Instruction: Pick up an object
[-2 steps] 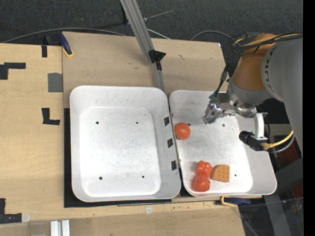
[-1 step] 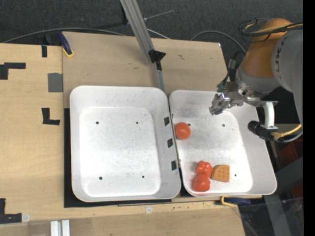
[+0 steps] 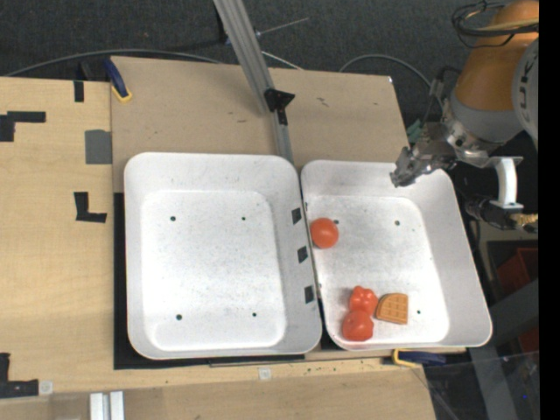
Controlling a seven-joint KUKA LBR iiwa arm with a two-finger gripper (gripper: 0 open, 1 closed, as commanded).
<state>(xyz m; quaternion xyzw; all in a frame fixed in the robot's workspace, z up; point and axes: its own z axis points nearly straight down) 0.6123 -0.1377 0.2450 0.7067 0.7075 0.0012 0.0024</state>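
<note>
- Candidate picks all sit in the right bin [image 3: 437, 234]: a round red tomato-like ball [image 3: 325, 233] near the bin's left wall, alone; a red pepper-shaped piece [image 3: 358, 314] and a tan waffle-like square [image 3: 393, 308] touching each other near the front wall.
- Ball: looks like smooth, glossy plastic toy food, likely light and rigid; judged slippery and prone to roll, so pinch across its widest middle, straight down.
- Pepper piece: lobed, shiny, probably hollow and light; narrower upper lobe offers a grip, but the neighbour crowds it.
- Waffle square: flat, gridded, matte, likely easiest on friction but low to the floor; take by opposite edges.
- Ball is the cleanest target, free on all sides except toward the wall.
- Gripper [image 3: 404, 174] hovers over the right bin's back right corner, well apart from all three; cannot tell its state, nothing seen in it.
- Bins: shallow white speckled trays, rounded corners; left bin [image 3: 210, 252] beside it.
- Bench [image 3: 184, 103]: pale wood board.
</note>
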